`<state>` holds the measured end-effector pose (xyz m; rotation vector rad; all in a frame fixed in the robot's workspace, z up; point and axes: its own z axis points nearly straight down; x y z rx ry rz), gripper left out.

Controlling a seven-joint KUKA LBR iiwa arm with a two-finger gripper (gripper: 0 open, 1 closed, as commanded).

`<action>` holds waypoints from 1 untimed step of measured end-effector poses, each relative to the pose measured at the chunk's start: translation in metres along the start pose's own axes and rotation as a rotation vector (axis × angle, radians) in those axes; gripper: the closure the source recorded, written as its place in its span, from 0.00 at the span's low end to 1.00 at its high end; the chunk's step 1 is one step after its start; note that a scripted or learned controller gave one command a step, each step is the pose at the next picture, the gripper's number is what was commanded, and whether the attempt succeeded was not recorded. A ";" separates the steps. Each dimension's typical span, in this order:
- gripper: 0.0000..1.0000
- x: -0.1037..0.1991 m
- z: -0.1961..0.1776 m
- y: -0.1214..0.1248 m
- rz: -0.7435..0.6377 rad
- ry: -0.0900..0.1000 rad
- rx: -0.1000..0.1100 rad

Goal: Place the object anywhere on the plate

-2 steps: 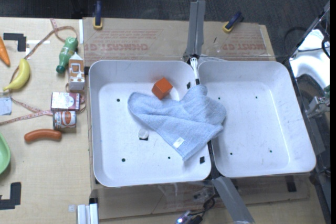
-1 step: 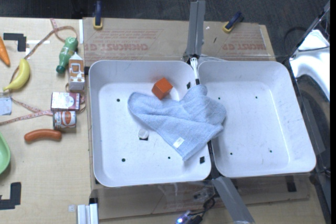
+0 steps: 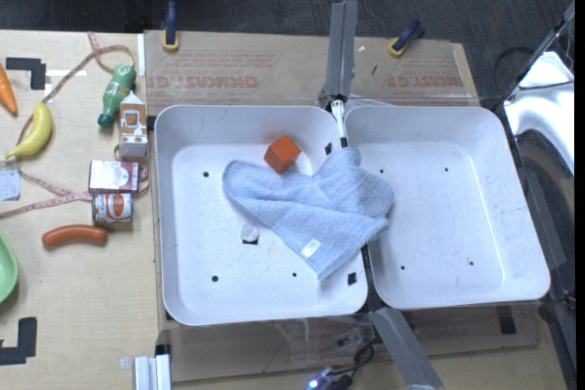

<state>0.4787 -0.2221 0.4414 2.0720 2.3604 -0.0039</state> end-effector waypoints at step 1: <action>1.00 0.000 -0.008 0.002 -0.003 -0.003 0.001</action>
